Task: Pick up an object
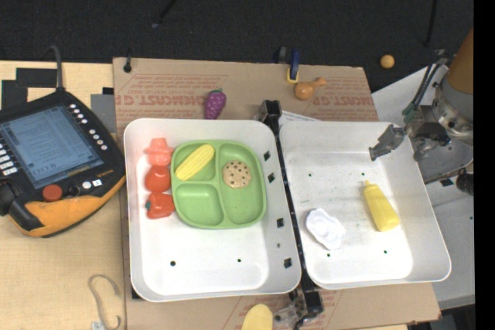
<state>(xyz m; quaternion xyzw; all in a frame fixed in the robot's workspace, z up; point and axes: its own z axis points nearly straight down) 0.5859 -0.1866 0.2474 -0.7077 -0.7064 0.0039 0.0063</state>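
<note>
1. Camera view shows the end effector (396, 137) hanging above the upper right corner of the right bin (352, 139), reaching in from the right; whether it is apart or together cannot be told at this angle, and nothing is seen in it.
2. Nearest candidates lie in that same bin: a yellow mustard bottle (380, 206) below the end effector, and a crumpled white cloth (325, 228) near the bin's lower left.
3. The left bin (201, 267) carries a green divided plate (219, 185) with a corn cob (193, 160) and a cookie (237, 174), red toys (158, 180) beside it.
4. The step in hand looks like the approach, with no grasp made yet.
5. Next, the arm would likely need to travel toward the bottle, line up across its narrow width, and descend.
</note>
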